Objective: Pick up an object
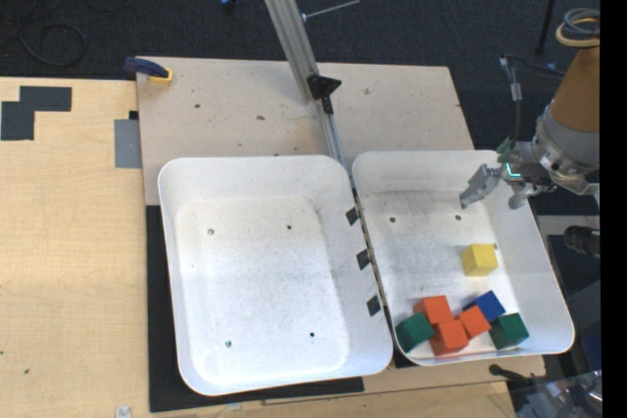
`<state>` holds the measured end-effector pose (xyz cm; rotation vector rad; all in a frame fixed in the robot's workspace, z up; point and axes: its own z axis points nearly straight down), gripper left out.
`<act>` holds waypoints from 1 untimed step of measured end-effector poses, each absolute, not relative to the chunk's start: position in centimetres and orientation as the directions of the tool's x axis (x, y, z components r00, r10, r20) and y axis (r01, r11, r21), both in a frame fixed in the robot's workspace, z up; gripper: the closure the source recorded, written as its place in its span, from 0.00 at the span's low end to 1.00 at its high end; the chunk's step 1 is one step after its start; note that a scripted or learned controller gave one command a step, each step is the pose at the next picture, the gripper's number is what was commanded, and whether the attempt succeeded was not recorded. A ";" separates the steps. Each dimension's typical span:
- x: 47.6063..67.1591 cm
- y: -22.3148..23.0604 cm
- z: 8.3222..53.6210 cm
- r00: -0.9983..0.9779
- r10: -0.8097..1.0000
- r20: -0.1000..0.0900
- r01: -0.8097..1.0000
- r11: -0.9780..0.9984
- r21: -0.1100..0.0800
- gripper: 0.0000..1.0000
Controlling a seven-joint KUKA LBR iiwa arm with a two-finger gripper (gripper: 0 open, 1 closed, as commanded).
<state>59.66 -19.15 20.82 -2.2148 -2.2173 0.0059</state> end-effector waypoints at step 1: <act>59.8 -19.2 21.1 -0.003 1.000 0.001 1.000 0.003 -0.004 0.00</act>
